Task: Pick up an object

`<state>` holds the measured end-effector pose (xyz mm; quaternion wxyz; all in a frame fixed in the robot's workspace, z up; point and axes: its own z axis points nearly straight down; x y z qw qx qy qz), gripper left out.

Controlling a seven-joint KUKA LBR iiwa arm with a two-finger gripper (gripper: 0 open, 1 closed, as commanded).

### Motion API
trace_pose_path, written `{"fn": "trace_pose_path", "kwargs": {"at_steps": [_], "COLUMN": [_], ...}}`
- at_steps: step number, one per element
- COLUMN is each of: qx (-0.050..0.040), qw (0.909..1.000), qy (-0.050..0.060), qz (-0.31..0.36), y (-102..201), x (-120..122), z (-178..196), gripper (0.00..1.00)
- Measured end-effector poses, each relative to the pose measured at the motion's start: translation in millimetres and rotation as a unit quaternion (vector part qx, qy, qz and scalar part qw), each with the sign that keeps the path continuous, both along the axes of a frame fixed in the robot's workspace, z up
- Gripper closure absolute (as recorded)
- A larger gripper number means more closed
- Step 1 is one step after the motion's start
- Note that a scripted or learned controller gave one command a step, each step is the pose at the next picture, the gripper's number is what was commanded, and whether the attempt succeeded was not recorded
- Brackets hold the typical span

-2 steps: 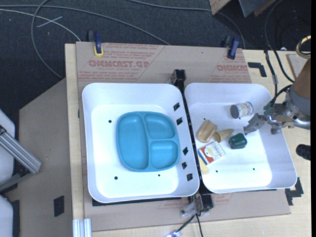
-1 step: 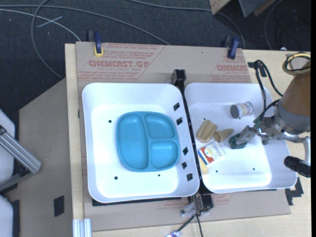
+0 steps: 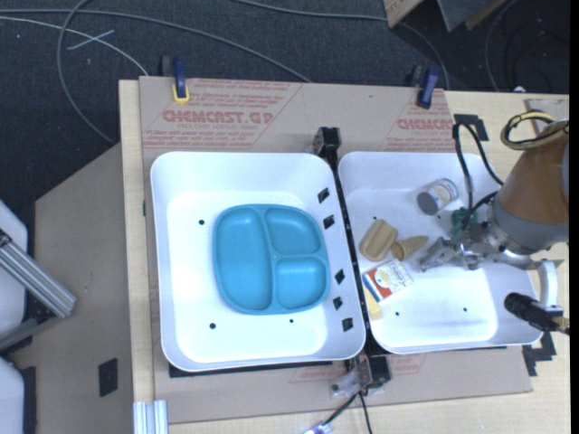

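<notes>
The right bin (image 3: 434,328) holds several small objects. A tan rounded piece (image 3: 378,240) lies near its left wall, and a smaller tan piece (image 3: 412,246) sits just right of it. A flat white, red and yellow packet (image 3: 387,281) rests below them. A small silver-topped jar (image 3: 439,194) lies on its side toward the back. My gripper (image 3: 438,253) reaches in from the right, low over the bin floor, its tip right beside the smaller tan piece. I see nothing held in it.
A blue divided plate (image 3: 270,258) lies in the middle of the left bin (image 3: 181,242). A black divider with clips (image 3: 336,233) runs between the bins. Cables (image 3: 466,165) hang over the right bin's back right corner beside the arm.
</notes>
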<state>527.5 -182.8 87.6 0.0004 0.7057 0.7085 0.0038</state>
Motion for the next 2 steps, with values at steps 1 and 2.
{"fn": "trace_pose_path", "kwargs": {"at_steps": [1, 2], "qx": [-0.0012, -0.0030], "qw": [1.0000, 1.0000], "qy": [0.003, 0.001], "qz": [-0.002, -0.002], "y": [-2, -3], "x": [-3, 0], "z": [8, 52], "gripper": [1.00, 1.00]}}
